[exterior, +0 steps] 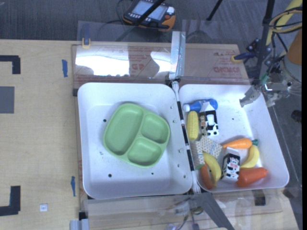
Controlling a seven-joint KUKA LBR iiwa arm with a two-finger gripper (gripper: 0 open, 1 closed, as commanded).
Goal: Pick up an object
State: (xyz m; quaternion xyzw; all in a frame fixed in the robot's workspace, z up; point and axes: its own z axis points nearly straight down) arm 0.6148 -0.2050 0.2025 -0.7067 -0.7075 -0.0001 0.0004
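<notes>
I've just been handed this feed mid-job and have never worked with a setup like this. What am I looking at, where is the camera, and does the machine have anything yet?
This is one fixed camera above a wooden bench, looking down at a slant. Two shallow white plastic bins sit side by side. The left bin holds a pale green divided plastic plate. The right bin holds a pile of toy food and small packs: a yellow corn cob, a blue-capped item, two small black-and-white cow-print cartons, an orange carrot, yellow bananas and a red-orange vegetable.

The machine is a robot arm reaching in from the right. Its pincer is above the right bin's far right corner, away from the pile. Nothing is seen between its fingers, so it has not picked anything up.
</notes>
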